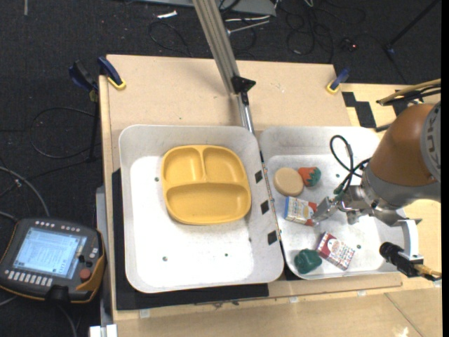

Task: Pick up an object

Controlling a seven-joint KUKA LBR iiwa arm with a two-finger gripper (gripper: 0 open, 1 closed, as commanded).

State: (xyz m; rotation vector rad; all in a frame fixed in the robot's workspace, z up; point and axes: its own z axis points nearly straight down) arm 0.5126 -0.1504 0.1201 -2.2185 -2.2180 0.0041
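Bench, two white bins (140, 188) | step: gripper (324, 211) poised at small carton (299, 209), right bin | finger state: cannot tell | next: descend, clamp carton.

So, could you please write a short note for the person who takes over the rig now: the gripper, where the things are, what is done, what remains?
Gripper: low in the right bin, at the right edge of the small white carton. Nothing visible between its fingers.
Right bin also holds: tan round piece, red and green item, red carton, dark green item.
Left bin: yellow divided plate.
Done: arm is in position over the objects.
Left: grasp and lift; no object is raised yet.
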